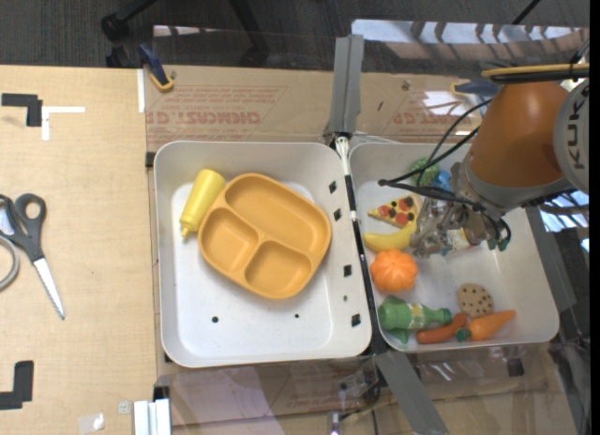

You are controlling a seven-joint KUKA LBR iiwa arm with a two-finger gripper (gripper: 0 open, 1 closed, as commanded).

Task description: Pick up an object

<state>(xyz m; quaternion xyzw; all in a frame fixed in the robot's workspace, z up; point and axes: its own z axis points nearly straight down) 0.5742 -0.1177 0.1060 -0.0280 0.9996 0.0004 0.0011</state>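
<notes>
My gripper point(441, 236) hangs low in the right bin point(534, 264), below the orange wrist band, just right of the banana point(387, 240) and the pizza slice point(395, 210). An orange fruit point(394, 271) lies left and below it. A cookie point(475, 299), a carrot point(489, 323), a green bottle point(410, 316) and a red-brown sausage point(441, 334) lie along the bin's front. A green item point(433, 176) peeks out behind the arm.
The left bin point(187, 330) holds an orange divided plate point(264, 233) and a yellow bottle point(200, 201). Scissors point(33, 246) lie on the wooden bench at far left. A metal divider point(347, 199) separates the bins.
</notes>
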